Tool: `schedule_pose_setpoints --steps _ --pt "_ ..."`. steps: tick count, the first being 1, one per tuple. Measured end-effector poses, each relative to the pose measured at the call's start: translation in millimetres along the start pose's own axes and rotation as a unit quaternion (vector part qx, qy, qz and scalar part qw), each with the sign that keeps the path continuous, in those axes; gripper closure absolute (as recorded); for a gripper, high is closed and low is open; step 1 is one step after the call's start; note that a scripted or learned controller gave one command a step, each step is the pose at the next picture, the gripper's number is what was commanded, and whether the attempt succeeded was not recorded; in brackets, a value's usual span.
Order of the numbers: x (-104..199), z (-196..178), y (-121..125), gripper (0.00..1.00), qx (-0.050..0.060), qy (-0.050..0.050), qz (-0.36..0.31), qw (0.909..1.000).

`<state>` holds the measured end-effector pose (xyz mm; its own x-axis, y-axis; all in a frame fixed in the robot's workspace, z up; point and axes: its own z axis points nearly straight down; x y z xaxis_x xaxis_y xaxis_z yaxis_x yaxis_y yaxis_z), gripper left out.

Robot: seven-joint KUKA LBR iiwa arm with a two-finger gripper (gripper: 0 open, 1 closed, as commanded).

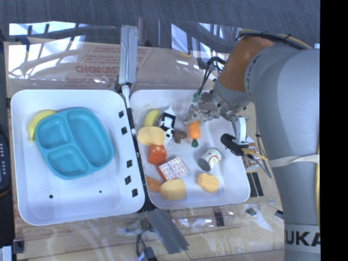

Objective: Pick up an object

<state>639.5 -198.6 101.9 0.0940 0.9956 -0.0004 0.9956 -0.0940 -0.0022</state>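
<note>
Over the right bin (239,192), the gripper (197,113) is seen just above the orange carrot toy (193,130), w/ nothing pinched. Open or closed can't be told. It should be lowered straight & slow, then squeezed.

The left bin (22,194) holds a blue divided plate (75,141), with a yellow banana (36,122) tucked against the plate's rim at ten o'clock. A grey strip (128,56) lies on the bench (65,69) at twelve o'clock from the seam between the two bins.
</note>
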Motion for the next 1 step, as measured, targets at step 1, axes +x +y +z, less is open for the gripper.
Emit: schedule_pose_setpoints --steps 1 --pt "78.7 -91.9 12.4 1.0 -0.004 0.002 0.012 0.9999"
